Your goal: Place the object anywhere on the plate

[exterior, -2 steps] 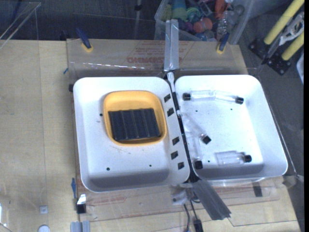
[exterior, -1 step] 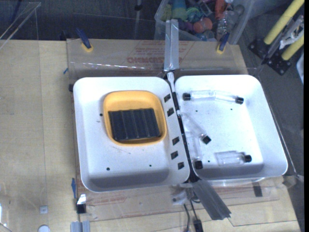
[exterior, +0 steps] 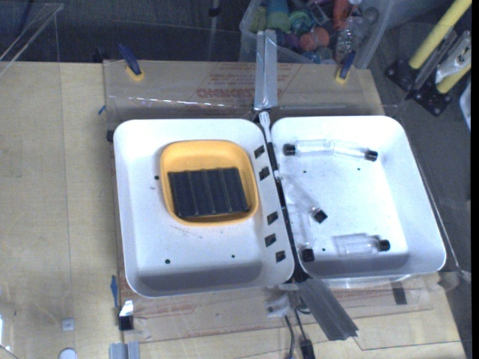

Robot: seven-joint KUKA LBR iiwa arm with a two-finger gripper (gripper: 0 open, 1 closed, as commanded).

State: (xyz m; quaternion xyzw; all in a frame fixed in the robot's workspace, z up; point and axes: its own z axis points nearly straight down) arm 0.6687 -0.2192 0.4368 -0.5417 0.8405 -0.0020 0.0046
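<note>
Resting: black ridged object [exterior: 208, 193] | on yellow plate [exterior: 171, 158] | left bin [exterior: 135, 200]

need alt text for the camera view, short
Overhead slanted view of two shallow white bins side by side: the left bin holds a yellow plate with a dark ridged rectangular object on it. The right bin holds several clear tube-like items with black caps.

one fixed camera above the bench, looking down at a slant, both white bins [exterior: 135, 200] in frame
</note>
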